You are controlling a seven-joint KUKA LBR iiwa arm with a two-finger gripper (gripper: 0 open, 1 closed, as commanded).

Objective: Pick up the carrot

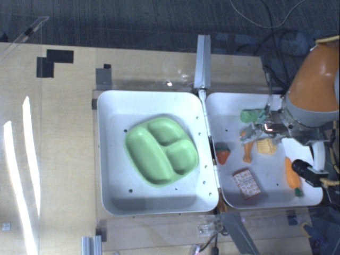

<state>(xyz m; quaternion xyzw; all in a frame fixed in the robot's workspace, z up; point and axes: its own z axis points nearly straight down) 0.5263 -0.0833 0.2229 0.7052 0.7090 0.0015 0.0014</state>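
At the right bin's (223, 158) near edge a small patterned box (246, 183) is seen. At its four o'clock corner the carrot (292, 174) lies, clear of the gripper. Towards nine o'clock a strawberry (222, 155) rests by the wall. Farther in, an orange piece (247, 152) and a yellow block (266, 146) are found under the gripper (264, 127); whether its jaws are spread cannot be told. A green item (248, 115) lies beyond. In the left bin (111, 142) a green divided plate (161, 150) is set.

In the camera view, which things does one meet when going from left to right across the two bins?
Green divided plate in the left bin → strawberry → brown patterned packet → carrot near the right bin's right side. The items crowded under the tool overlap too much to order.
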